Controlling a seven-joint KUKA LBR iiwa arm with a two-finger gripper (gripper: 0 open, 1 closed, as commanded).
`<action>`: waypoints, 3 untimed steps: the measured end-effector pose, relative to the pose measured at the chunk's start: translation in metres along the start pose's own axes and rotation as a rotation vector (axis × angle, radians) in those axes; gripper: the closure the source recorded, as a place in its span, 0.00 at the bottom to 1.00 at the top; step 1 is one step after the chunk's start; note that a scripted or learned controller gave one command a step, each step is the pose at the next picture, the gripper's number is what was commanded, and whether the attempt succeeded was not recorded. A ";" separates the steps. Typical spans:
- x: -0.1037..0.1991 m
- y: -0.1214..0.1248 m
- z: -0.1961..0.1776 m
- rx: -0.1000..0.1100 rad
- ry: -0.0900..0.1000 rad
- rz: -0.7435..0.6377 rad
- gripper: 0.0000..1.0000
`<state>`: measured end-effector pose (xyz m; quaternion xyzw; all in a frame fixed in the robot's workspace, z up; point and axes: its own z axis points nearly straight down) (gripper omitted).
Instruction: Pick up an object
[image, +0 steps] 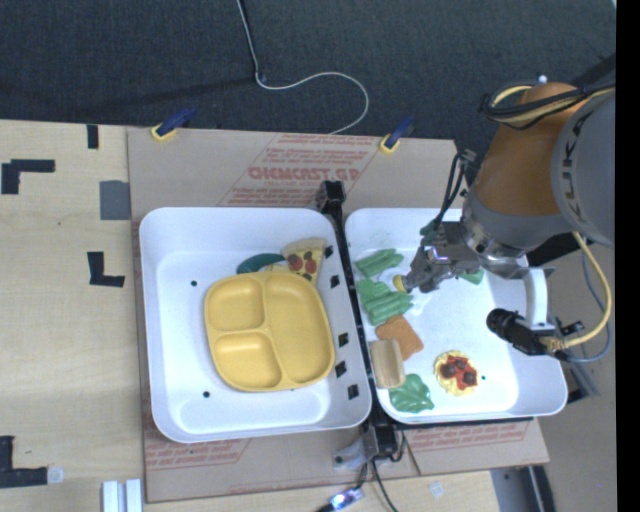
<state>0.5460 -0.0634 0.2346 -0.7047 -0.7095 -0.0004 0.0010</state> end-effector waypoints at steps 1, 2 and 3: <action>0.055 -0.018 0.017 0.004 0.000 0.001 1.00; 0.071 -0.014 0.020 0.002 -0.002 0.004 1.00; 0.074 -0.018 0.019 0.002 -0.002 0.005 1.00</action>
